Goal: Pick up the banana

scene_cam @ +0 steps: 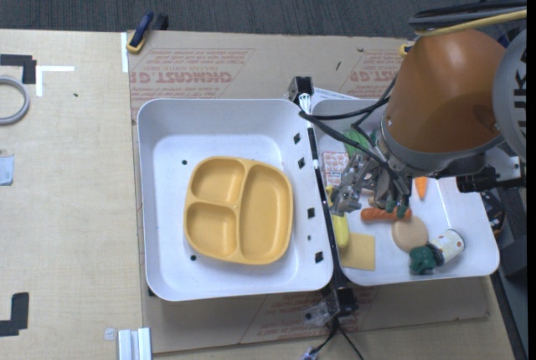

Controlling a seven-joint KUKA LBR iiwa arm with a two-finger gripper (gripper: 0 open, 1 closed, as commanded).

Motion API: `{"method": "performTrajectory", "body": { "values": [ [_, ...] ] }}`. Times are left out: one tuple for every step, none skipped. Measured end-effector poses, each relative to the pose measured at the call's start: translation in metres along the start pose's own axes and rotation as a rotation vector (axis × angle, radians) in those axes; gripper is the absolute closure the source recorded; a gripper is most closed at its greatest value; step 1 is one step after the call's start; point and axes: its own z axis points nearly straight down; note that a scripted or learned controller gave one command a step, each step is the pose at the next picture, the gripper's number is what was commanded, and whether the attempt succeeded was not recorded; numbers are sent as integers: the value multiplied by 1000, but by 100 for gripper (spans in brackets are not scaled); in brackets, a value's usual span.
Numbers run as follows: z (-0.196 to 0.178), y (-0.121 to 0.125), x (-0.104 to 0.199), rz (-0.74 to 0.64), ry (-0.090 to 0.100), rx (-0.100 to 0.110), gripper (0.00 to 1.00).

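My gripper [362,187] hangs low over the right-hand shallow white bin [469,266], in the right-centre of the frame, under my broad orange wrist band [444,90]. From this slanted view I cannot tell how my gripper is set; it is a tangle of metal and cables seen from above.

The yellow banana [340,230] lies just below and a little left of my gripper, along the left wall of that same bin, right beside the divide between the two bins. Whether I touch it I cannot tell. Just beside it to the right sits a flat pale-yellow square slice [361,251].

Further right in the bin I see an orange carrot-like piece [381,215], a round tan disc [409,234], a dark green leafy lump [425,259] and a small white cylinder [450,244] near the lower right corner.

The left-hand white bin [159,208], in the middle of the frame, bears a yellow plastic plate [239,210] with three compartments. Both bins rest on brown cardboard [209,69] over the pale bench.
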Motion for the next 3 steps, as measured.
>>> {"method": "performTrajectory", "body": {
  "values": [
    [159,79,32,-62,1,-1,100],
    [-6,107,40,-180,1,-1,100],
    [-1,142,-87,-245,0,0,100]
  ]
}}
